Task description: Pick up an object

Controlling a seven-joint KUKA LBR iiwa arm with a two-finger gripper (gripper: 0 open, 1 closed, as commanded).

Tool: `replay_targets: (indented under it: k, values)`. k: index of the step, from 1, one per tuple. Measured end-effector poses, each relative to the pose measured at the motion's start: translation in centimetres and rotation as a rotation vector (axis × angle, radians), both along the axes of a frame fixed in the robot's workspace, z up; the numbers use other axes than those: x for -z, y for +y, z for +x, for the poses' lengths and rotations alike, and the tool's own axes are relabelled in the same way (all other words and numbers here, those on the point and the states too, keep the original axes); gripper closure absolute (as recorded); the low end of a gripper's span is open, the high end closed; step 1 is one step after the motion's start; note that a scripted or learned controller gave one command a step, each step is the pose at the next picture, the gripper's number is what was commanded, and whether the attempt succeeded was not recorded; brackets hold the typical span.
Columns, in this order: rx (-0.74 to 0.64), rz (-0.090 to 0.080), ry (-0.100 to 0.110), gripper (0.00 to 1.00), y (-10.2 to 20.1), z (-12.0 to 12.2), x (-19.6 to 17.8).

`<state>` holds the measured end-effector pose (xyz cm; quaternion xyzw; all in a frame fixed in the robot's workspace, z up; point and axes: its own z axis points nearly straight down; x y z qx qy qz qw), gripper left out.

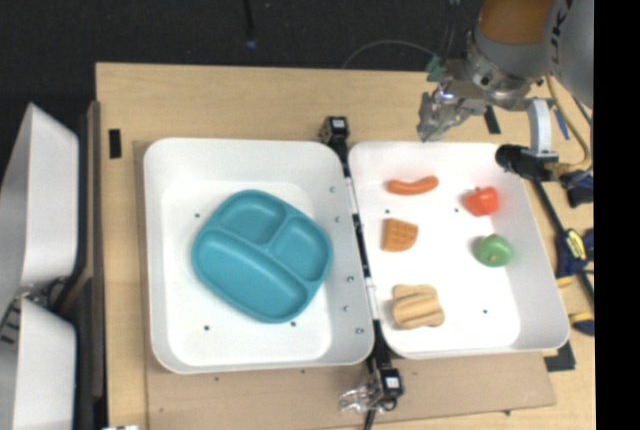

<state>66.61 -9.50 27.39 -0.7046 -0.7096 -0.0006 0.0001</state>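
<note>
White plastic right bin (530, 318) holds your choices: tan bread (416, 306), orange waffle piece (399, 235), orange-red sausage (412, 185), green apple (492, 250), red pepper (481, 201). Your gripper (437, 123) hovers at the far rim, holding nothing, its opening unclear. Descend centred over the nearby sausage.

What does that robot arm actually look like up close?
The arm is grey metal with a wide orange band above the wrist. It narrows to a small grey metal gripper with two fingers. Thin dark cables loop beside it.
</note>
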Motion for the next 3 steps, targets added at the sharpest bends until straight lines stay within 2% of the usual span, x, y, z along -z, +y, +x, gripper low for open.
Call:
replay_targets:
  k: [1, 3]
  values:
    - [0.001, 0.000, 0.000, 1.00, 4.3, -0.2, 0.2]
    - [-0.001, 0.000, -0.002, 1.00, 15.1, 0.5, 0.2]
